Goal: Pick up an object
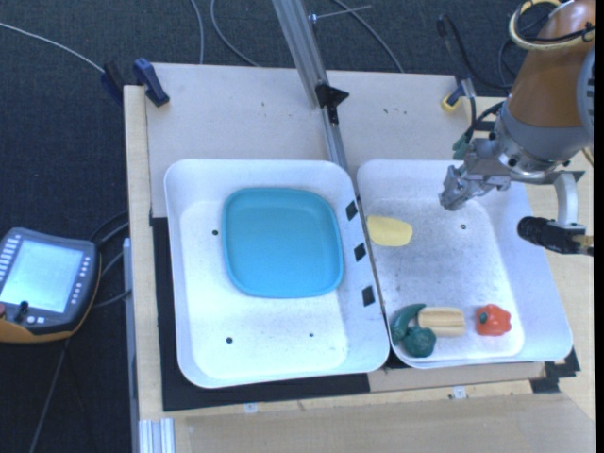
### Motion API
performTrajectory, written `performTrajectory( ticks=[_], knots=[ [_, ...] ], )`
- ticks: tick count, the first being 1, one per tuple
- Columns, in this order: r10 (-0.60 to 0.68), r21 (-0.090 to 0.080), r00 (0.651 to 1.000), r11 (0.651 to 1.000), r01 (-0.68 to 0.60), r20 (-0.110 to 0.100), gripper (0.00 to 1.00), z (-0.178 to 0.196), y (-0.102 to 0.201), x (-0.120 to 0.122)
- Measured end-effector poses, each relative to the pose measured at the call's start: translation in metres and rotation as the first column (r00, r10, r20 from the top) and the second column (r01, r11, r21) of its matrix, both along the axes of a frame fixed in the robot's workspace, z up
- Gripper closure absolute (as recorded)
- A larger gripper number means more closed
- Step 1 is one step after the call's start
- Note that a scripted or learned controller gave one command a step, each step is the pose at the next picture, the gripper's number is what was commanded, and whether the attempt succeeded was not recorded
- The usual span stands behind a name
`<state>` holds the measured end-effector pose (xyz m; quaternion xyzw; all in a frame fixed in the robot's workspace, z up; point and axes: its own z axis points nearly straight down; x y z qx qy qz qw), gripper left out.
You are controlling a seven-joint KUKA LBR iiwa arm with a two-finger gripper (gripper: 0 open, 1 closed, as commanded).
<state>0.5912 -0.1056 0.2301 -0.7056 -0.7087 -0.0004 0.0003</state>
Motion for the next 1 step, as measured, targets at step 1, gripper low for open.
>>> performTrajectory(
  ticks=[1],
  knots=[
    [0.001, 0.000, 1.000, 1.000, -0.001, 0.000, 1.00, -0.0006, 0.0597, 0.0145]
  ],
)
